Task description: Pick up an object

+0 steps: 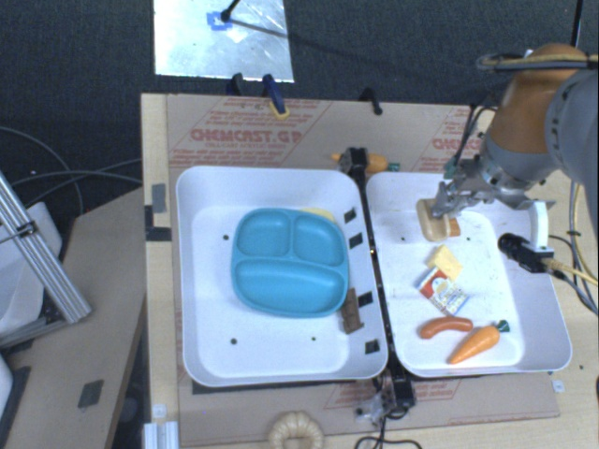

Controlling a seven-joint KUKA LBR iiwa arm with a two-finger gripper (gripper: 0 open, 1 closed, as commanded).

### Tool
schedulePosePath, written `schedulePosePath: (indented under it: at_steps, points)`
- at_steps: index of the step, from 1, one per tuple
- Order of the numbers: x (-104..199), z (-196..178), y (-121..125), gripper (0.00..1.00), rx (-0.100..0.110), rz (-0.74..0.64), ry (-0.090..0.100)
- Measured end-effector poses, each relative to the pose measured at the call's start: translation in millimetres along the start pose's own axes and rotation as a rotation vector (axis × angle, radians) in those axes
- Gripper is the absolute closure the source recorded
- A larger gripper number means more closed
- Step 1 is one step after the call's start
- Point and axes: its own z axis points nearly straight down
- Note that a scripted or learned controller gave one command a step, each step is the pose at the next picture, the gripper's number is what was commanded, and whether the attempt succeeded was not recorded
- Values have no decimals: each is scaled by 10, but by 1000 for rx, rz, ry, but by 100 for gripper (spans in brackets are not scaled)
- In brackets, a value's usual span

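Gripper (pixel 447 201) sits low over the far-left part of the right bin (pixel 526 318), right on top of a tan bread-like block (pixel 434 225). Can't tell whether the gripper is released or clenched, as the wrist hides that part. The block is likely the target, and it looks tilted, with its far edge under the gripper.

Risks:
- Gripper looks off-centre, over the block's far-right edge. An edge grasp could pinch a corner, and the block may pop out or pivot on lift.
- The block is close to the bin's left wall. A push instead of a grasp could jam it against the wall or tip it flat.
- A yellow cheese wedge (pixel 447 261) lies just nearside of the block. A slipped block could knock into it, and the small carton (pixel 445 294) sits just beyond.
- Pressing down too far could drive the block into the bin floor, so the grasp closes on nothing.

Sausage (pixel 445 326) and carrot (pixel 473 343) are well apart at the near edge, so low risk there. Blue divided plate (pixel 288 262) in the left bin (pixel 211 330) isn't involved.
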Motion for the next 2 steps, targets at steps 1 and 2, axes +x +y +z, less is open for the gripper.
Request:
schedulePosePath:
  at_steps: [1,2]
  points:
    - [-30,-447,48,100,0,-1,0]
    - [-30,-657,61,100,3,-3,1]
